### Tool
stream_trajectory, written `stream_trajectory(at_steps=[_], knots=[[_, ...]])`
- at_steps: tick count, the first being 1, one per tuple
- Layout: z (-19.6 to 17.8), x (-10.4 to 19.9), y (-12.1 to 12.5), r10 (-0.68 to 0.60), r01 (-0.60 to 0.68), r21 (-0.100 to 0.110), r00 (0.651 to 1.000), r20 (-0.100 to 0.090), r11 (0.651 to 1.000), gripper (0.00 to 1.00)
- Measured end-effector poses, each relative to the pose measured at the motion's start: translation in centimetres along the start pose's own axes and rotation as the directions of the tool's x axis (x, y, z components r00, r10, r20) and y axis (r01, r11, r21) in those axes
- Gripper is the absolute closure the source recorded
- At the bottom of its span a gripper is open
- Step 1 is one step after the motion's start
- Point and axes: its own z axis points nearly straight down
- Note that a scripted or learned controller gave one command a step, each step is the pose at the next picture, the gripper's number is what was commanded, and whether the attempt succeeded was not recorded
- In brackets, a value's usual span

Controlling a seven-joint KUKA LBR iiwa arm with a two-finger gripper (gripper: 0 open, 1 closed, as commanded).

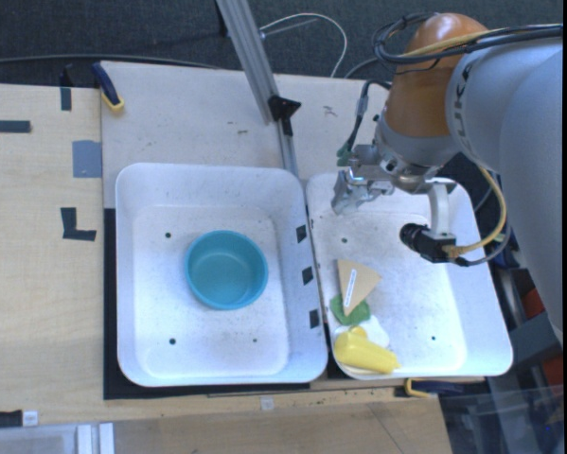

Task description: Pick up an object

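My gripper (345, 198) hangs over the far left corner of the right bin (434, 291), its metal fingers pointing down with nothing seen between them. A tan wedge-shaped object (356, 282) lies near the bin's left wall, a little nearer the camera than the gripper. Under it sits a green piece (341, 307), and beyond that a yellow object (363, 351) rests on something white in the near left corner. A blue bowl (226, 269) sits upright in the middle of the left bin (150, 253).
A grey pole (250, 45) slants down from the top to the rim between the bins. The arm's grey body and orange band (434, 74) cover the right bin's far right side. Cables (472, 244) loop beside the wrist.
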Motion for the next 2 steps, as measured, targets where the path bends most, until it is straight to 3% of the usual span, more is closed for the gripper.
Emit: stream_trajectory(at_steps=[2], knots=[[-0.4,11.7,2.5,-0.001,0.001,-0.003,1.0,-0.001,1.0,1.0]])
